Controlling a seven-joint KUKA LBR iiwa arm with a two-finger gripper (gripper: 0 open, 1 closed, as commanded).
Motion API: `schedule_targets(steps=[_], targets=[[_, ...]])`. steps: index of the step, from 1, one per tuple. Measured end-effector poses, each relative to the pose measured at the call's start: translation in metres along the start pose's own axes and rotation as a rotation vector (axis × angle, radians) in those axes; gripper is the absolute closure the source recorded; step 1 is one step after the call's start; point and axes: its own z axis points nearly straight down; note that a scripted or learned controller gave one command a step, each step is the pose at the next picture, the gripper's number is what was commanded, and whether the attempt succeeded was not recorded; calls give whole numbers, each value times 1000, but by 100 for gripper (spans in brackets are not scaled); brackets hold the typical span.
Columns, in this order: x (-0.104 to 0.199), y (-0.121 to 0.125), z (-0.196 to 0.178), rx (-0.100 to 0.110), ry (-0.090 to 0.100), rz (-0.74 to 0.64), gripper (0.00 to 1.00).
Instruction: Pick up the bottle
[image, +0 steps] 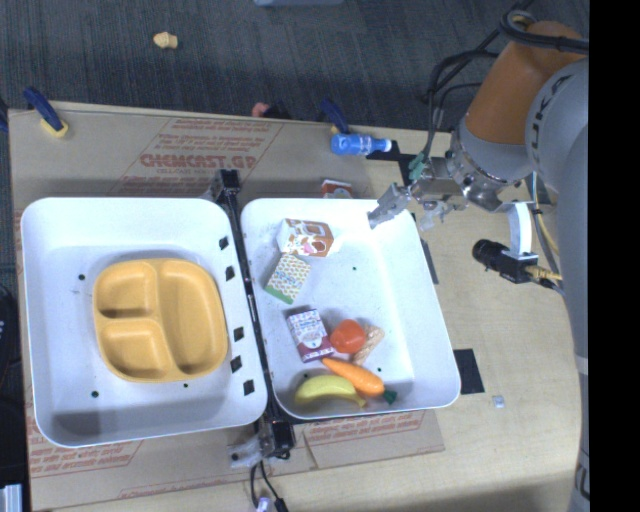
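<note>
From the camera above, two shallow white plastic bins sit side by side on the tabletop (505, 330); the left bin (50, 300) holds a yellow divided plastic tray (160, 318) with three compartments, lying flat near its middle; the right bin (420, 300) holds several small things: a white carton with a red and brown picture (305, 238) near the far wall, a pale green and white packet (288, 277) just beside it, a dark red and white packet (308, 333), a red tomato-like ball (348, 336), an orange toy carrot (353, 376) and a yellow toy banana (326, 391) along the near wall; the small blue plastic bottle (355, 145) lies on its side outside both bins, on the cardboard beyond the right bin's far edge; the grey gripper (385, 212) hangs over the right bin's far right corner, well apart from the bottle; whether it is spread or pressed together I cannot tell.
</note>
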Motion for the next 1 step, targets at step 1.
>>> schedule_targets(steps=[1], targets=[[1, 0, -10, 2, 0, -6, 100]])
